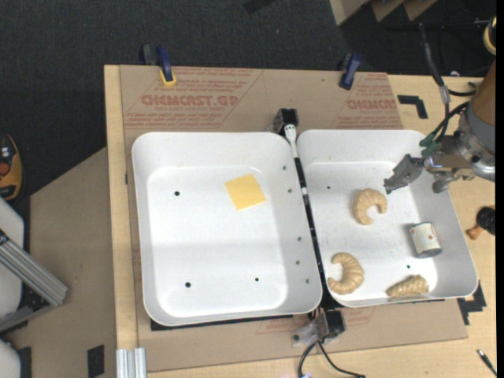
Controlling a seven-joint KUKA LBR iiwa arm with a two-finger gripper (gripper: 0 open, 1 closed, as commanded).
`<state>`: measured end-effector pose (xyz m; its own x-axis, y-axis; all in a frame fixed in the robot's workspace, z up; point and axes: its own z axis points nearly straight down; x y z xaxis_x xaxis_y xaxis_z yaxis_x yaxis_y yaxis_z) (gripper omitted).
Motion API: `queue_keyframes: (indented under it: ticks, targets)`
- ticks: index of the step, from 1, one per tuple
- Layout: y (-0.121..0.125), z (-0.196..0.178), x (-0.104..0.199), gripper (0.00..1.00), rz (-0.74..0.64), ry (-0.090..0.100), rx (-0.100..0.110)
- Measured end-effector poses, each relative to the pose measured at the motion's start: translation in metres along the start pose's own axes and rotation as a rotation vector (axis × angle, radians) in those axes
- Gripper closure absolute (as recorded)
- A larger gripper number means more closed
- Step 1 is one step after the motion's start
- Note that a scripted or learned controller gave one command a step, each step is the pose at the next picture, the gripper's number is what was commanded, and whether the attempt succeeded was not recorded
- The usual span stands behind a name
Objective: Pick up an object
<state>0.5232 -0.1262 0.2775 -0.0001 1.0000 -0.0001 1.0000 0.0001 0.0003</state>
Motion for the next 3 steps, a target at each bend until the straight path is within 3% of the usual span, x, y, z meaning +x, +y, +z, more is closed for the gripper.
queue_keyframes:
  ticks: [1, 2, 3]
  targets:
    - [0.001, -0.011, 0.000, 1.00, -0.001, -0.001, -0.003]
    - [0.009, 0.040, 0.055, 1.00, -0.004, 0.003, 0.006]
    - [0.033, -0.154, 0.071, 1.00, -0.004, -0.002, -0.023]
